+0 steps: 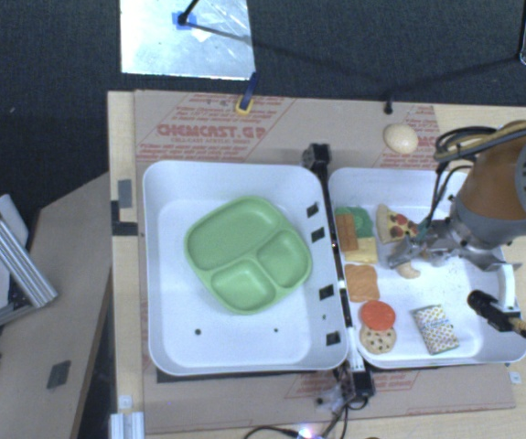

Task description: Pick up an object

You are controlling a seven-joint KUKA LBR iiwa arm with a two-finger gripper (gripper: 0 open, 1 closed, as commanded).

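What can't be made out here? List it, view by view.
Camera view:
- Two-finger gripper: too small and blurred to tell open from shut.
- Small beige piece under the gripper: contact unclear.
- Pizza-slice toy: partly covered by the gripper.
- Grey arm: cut off by the right edge.

A green sectioned plate [249,254] lay in the left bin [166,337]. On the bench's far right sat a pale egg-shaped thing [401,137]; far left beyond, a shiny sheet [187,27].
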